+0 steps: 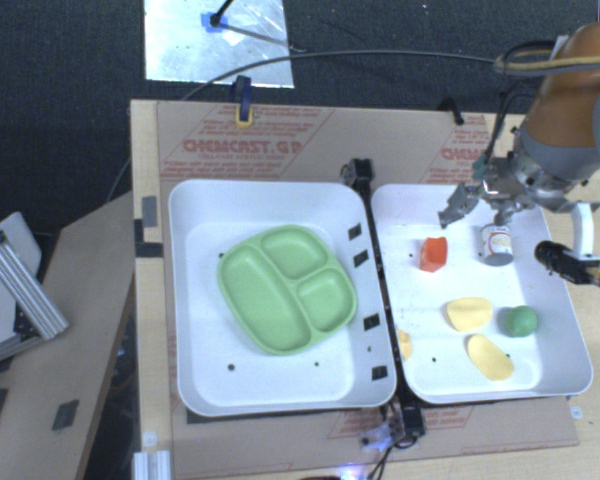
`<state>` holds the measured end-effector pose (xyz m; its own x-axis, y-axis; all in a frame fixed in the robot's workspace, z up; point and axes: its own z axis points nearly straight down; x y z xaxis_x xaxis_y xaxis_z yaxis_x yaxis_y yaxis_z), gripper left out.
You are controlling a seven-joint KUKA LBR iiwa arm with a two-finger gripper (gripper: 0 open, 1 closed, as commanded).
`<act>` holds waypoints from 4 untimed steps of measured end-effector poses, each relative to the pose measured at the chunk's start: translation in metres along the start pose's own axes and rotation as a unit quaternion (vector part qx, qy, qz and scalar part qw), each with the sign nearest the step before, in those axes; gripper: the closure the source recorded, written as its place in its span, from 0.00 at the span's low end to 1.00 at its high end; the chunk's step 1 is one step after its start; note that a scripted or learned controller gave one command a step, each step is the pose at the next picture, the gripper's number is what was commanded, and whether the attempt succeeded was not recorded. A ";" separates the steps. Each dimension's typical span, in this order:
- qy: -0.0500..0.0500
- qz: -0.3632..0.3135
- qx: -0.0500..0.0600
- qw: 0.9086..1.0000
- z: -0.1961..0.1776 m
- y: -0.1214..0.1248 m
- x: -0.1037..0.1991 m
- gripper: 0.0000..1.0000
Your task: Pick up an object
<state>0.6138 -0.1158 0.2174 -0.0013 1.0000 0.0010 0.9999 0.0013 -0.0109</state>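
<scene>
Green plastic divided plate, three compartments, lying in left white bin, nothing on it. Right white bin holding the loose pieces: small orange-red block near bin's left-centre, pale yellow rounded chunk below it, second yellow oblong piece lower still, small green ball just beside the chunk's right, tiny yellowish scrap by the divider. Small white-and-grey cylindrical object near far side of bin, right of the red block.

Grey two-finger gripper reaching in from right, poised over far part of right bin, roughly between red block and cylinder and above both. Nothing visible between fingers; open or closed, cannot tell from this angle.

No target named; red block or cylinder closest, judged likeliest. For a clean pick: centre over one item only, descend straight, keep clear of bin wall and neighbour, close on the narrow axis, check grip before lifting.
</scene>
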 end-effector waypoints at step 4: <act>0.000 0.000 -0.005 1.000 0.135 0.018 -0.004 0.00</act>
<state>0.6307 -0.1196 0.0827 -0.0022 1.0000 0.0003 1.0000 0.0022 -0.0014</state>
